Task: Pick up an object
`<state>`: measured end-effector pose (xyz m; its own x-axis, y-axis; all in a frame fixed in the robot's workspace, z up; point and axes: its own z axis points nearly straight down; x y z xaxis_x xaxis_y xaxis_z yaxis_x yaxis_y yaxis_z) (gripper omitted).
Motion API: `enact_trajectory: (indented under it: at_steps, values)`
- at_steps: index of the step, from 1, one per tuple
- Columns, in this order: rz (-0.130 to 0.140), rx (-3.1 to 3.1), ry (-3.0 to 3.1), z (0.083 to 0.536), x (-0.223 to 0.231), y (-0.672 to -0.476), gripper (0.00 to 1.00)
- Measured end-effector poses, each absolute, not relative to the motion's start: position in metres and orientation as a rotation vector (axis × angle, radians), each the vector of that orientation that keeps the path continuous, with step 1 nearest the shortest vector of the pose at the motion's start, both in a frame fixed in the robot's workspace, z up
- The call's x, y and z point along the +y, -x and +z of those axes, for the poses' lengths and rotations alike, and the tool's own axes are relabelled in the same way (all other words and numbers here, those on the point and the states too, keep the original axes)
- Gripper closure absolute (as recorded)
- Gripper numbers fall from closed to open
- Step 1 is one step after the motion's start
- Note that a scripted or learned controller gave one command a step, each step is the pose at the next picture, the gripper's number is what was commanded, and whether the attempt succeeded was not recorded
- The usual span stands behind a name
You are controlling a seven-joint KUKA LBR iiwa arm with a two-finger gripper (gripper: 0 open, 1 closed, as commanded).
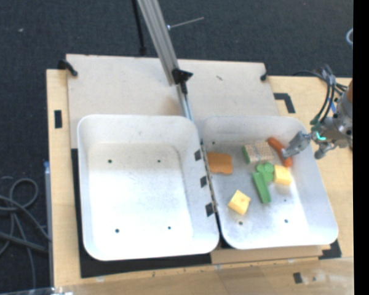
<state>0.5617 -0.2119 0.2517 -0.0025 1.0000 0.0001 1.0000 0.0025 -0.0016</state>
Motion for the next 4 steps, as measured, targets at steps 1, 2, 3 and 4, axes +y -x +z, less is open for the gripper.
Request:
enact_trajectory:
  at_steps: [1, 2, 3, 4]
  values:
    - [-0.001, -2.227, 2.219, 0.254, -0.212, -0.562, 0.0]
    - [0.005, -2.22, 2.222, 0.211, -0.218, -0.559, 0.0]
    - [0.005, -2.221, 2.22, 0.162, -0.21, -0.562, 0.0]
    - [0.005, -2.219, 2.224, 0.118, -0.217, -0.563, 0.0]
